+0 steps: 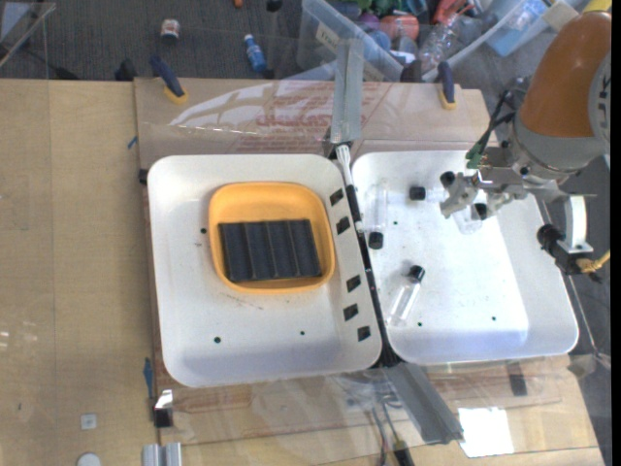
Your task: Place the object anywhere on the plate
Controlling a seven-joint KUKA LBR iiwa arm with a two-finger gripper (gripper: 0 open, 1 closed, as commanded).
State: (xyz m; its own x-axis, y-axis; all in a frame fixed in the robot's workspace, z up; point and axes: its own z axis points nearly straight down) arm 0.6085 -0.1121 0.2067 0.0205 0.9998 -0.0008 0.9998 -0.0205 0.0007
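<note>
From the camera above the desk, the orange plate (pixel 269 200) sits in the left bin (pixel 184 338) with a dark ribbed block (pixel 270 249) lying on it. The right bin (pixel 505 309) holds a clear tube with a black cap (pixel 406 293), well apart from the plate. The gripper (pixel 466 202) hovers over the right bin's far side; whether its jaws are open or hold anything, I cannot tell. To my eye, the placing is not yet done.

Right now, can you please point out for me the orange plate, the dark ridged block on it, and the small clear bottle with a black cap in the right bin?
orange plate (pixel 226 205): camera view, bare upper-left rim.
dark ridged block (pixel 271 249): camera view, its middle ridge.
clear bottle (pixel 404 296): camera view, clear body below the black cap.
</note>
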